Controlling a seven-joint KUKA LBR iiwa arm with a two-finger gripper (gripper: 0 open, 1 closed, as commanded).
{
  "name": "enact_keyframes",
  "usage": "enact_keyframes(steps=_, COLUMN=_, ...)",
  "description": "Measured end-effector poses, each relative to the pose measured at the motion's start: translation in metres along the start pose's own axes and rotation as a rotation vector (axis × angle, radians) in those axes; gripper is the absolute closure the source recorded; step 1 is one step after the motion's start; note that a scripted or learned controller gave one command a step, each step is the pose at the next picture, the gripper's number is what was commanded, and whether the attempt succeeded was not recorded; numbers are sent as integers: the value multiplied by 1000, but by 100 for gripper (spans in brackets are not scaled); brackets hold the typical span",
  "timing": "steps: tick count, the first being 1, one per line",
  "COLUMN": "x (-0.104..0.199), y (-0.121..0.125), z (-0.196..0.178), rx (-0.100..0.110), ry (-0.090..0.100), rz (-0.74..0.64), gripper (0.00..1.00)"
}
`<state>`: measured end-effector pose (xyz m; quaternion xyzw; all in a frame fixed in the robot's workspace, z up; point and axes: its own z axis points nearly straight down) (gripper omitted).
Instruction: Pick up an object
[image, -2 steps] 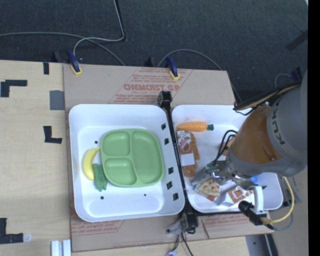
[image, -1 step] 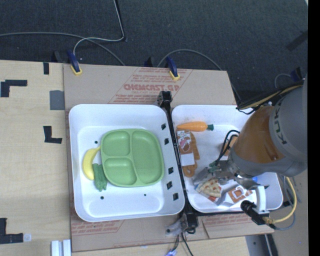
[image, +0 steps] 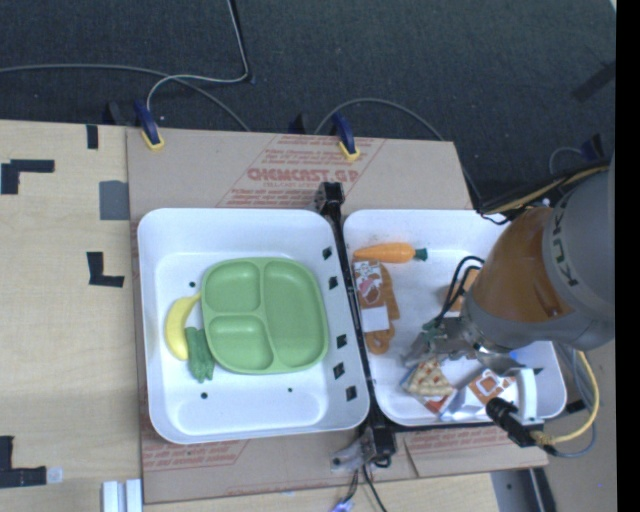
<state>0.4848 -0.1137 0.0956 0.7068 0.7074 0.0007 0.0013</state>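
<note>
A dark carpeted floor (image: 420, 60) lies behind the counter (image: 60, 300), which carries a cardboard sheet (image: 300, 170) held by two blue-and-yellow clamps (image: 150, 130) at its far edge. Two shallow white bins sit side by side on the cardboard, touching along a black centre joint.

The right bin (image: 450, 225) holds the candidate objects. An orange carrot (image: 388, 253) with a green tip lies near the far wall. A clear packet of brown pastry (image: 374, 305) with a white label lies lengthwise just beside the centre joint. A cracker-patterned packet (image: 428, 380) and a small red-and-white packet (image: 490, 385) lie near the front wall, close to each other.

The left bin (image: 160, 400) holds a green divided plate (image: 265, 313), with a yellow banana (image: 178, 326) and a green vegetable (image: 200, 353) at its left rim. Bare bin floor shows in front of the plate and behind it.

The arm (image: 545, 270) reaches in from the right and covers much of the right bin's right half. The gripper (image: 432, 345) points left and down, just above the cracker-patterned packet. Whether the fingers are released or clenched cannot be determined, and no object is seen between them.
</note>
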Motion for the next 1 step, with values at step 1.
enact_keyframes(steps=1, x=40, y=18, z=-89, rx=3, ry=1, rz=-1, gripper=100)
